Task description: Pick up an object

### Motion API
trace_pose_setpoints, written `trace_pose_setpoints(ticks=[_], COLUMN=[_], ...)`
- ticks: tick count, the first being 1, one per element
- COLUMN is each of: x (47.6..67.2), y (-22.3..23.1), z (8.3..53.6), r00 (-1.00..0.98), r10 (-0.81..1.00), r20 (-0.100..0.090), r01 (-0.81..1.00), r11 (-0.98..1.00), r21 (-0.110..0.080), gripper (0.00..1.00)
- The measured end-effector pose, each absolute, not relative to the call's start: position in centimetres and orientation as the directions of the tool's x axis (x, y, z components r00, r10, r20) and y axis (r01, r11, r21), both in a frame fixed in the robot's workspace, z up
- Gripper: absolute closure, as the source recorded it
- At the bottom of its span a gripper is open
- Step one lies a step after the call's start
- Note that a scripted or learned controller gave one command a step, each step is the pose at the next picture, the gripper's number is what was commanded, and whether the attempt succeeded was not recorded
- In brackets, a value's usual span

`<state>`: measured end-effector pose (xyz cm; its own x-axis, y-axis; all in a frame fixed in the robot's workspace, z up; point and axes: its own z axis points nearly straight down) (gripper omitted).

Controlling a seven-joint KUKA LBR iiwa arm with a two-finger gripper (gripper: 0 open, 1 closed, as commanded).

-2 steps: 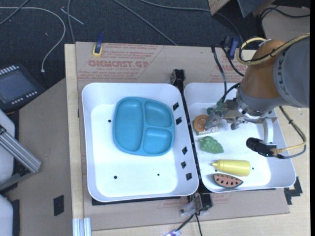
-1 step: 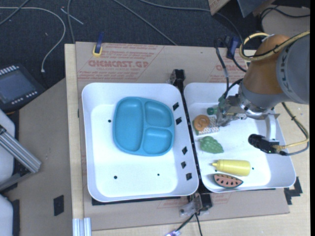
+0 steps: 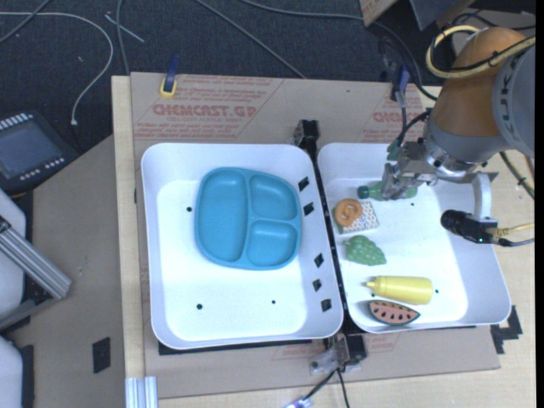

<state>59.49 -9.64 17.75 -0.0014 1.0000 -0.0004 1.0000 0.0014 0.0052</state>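
Donut (image 3: 347,212), green grapes (image 3: 364,249), yellow bottle (image 3: 399,288), watermelon slice (image 3: 393,314) lie in right bin (image 3: 476,270)

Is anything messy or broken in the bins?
Nothing stands out. The blue plate lies flat in the left bin. The donut, grapes, yellow bottle and watermelon slice lie loose in the right bin.

A cardboard-covered bench (image 3: 255,109) bears two shallow white bins, left bin (image 3: 161,253) and right bin (image 3: 476,287), touching side by side.
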Motion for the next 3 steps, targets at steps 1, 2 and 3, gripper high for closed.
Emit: trace_pose_setpoints(ticks=[1, 2, 3], x=[59.6, 58.8, 56.5], y=[-9.6, -4.9, 0.1], z=[22.7, 23.6, 24.0], r00=[-0.001, -0.005, -0.005], r10=[1.0, 1.0, 1.0], r20=[-0.001, 0.003, 0.003], r01=[1.0, 1.0, 1.0], r11=[0.001, 0.005, 0.005], r21=[0.006, -0.001, -0.003], gripper=[1.0, 1.0, 1.0])
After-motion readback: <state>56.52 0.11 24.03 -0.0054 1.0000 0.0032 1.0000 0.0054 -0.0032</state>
